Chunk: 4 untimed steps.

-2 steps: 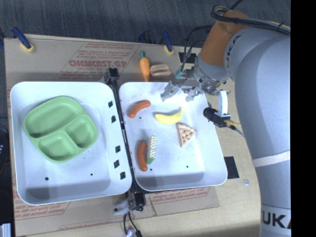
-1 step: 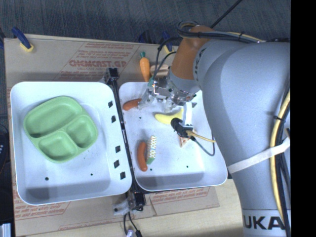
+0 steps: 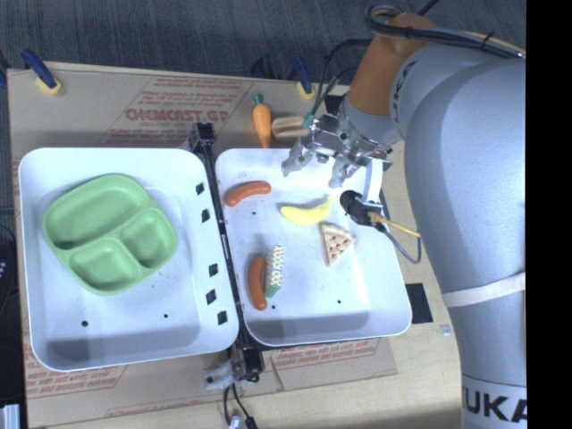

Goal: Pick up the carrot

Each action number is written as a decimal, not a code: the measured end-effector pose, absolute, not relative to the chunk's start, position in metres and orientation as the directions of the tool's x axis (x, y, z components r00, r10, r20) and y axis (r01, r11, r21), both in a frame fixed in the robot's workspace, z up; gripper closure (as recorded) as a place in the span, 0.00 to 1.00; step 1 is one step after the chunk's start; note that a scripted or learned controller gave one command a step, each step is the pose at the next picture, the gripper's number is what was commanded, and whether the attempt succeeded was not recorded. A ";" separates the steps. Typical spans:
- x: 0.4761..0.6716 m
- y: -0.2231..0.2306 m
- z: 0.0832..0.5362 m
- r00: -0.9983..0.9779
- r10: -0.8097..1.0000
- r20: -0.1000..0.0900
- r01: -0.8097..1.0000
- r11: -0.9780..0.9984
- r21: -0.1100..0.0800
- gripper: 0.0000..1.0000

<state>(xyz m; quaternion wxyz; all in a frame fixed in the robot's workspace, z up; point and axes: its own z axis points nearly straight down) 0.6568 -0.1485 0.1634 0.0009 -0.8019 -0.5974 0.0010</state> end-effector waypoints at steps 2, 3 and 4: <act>0.661 -0.156 0.100 0.647 0.762 0.005 0.762 -0.647 0.010 0.00; 0.649 -0.092 0.180 0.729 0.684 -0.001 0.684 -0.729 -0.004 0.00; 0.625 -0.100 0.090 0.757 0.653 -0.004 0.653 -0.757 -0.007 0.00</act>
